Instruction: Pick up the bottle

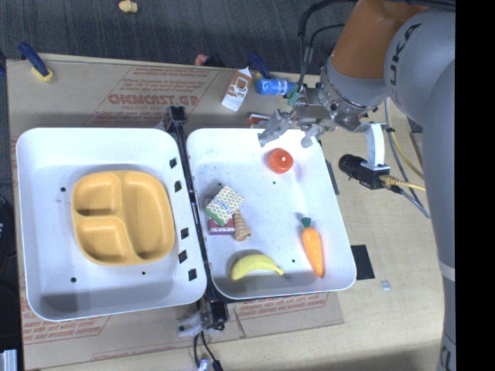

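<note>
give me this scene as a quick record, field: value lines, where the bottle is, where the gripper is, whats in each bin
bottle: blue bottle lying on the cardboard behind the right bin, outside it
gripper: gripper over the right bin's far edge, holding nothing
left bin: yellow divided tray
right bin: tomato, carrot, banana, small packets
also on cardboard: small carton left of the bottle
task state: bottle not picked up

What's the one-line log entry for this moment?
arm: over right bin's far edge | gripper: holds nothing | bottle: outside bins, on cardboard | tomato: beneath gripper
</note>
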`<state>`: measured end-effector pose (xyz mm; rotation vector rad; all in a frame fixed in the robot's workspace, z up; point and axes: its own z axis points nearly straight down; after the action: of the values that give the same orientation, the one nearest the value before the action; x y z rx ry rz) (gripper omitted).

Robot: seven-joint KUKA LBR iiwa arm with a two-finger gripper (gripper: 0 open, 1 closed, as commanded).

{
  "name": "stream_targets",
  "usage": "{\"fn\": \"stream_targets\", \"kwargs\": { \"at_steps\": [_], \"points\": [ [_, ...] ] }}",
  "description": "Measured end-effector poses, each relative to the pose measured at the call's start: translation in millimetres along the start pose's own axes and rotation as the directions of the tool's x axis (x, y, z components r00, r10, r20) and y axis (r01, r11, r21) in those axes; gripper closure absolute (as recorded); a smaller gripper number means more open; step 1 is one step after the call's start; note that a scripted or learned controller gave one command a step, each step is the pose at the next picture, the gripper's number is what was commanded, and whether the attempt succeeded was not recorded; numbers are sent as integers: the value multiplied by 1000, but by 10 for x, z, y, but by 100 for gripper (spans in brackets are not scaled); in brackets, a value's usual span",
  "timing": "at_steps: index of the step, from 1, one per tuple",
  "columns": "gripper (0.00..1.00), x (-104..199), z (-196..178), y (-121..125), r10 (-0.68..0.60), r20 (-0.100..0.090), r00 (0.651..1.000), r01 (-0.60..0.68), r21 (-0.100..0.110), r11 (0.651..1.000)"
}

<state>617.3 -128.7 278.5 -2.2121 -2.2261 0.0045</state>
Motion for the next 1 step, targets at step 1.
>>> {"fn": "stream_targets", "kwargs": {
  "at_steps": [1],
  "points": [
    [100,6,-101,3,-5,-1,1000,5,3,1000]
  ]
}}
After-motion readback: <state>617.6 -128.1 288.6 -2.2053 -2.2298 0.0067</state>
